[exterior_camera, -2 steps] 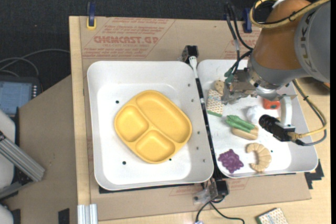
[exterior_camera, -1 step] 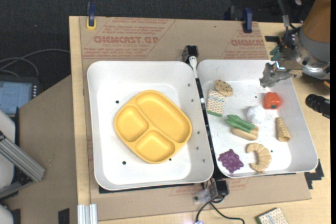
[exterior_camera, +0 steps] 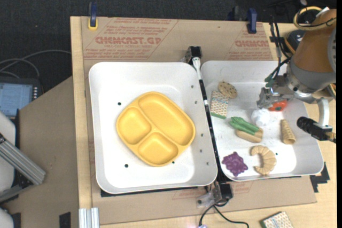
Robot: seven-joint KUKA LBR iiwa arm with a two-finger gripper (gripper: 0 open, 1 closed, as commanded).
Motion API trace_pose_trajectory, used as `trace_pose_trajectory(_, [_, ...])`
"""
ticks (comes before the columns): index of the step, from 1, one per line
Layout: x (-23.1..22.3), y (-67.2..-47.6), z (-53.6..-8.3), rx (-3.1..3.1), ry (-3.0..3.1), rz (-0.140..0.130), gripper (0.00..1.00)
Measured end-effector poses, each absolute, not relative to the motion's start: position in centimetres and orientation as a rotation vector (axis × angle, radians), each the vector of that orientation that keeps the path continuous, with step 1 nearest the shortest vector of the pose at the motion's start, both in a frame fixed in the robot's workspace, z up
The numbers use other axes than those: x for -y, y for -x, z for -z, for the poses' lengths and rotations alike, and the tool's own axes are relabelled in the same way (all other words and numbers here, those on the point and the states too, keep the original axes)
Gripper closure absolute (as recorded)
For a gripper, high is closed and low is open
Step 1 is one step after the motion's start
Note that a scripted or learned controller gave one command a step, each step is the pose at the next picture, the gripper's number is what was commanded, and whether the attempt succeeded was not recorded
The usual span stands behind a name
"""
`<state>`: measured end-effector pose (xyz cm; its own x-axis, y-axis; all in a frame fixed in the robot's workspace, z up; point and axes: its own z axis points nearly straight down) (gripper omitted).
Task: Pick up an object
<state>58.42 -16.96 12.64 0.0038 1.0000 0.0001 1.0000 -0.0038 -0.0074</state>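
Observation:
My gripper (exterior_camera: 269,101) hangs over the upper right part of the right bin (exterior_camera: 235,68), beside a small orange-red item (exterior_camera: 277,106) and just above a white lump (exterior_camera: 263,116). Other toy foods in this bin: a round cookie (exterior_camera: 227,88), a patterned green square (exterior_camera: 218,104), a green vegetable (exterior_camera: 244,125) on a tan bun (exterior_camera: 249,136), a waffle cone (exterior_camera: 288,132), a croissant (exterior_camera: 264,158) and purple grapes (exterior_camera: 234,163). Nothing visibly sits between the fingers.
The left bin (exterior_camera: 107,88) holds a yellow three-compartment plate (exterior_camera: 155,128). A black divider rail (exterior_camera: 203,96) runs between the bins. The arm's grey body (exterior_camera: 315,61) and a black fitting (exterior_camera: 315,128) overhang the right bin's right side.

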Motion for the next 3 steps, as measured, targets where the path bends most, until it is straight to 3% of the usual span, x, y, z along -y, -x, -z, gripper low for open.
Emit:
trace_pose_trajectory(1, [16.7, -58.6, -13.3, 2.221, 2.222, 0.000, 0.00])
trace_pose_trajectory(2, [14.1, -49.7, -8.2, 2.213, 2.216, -0.006, 0.00])
trace_pose_trajectory(3, [11.8, -55.1, -8.5, 2.229, 2.221, 0.003, 0.00])
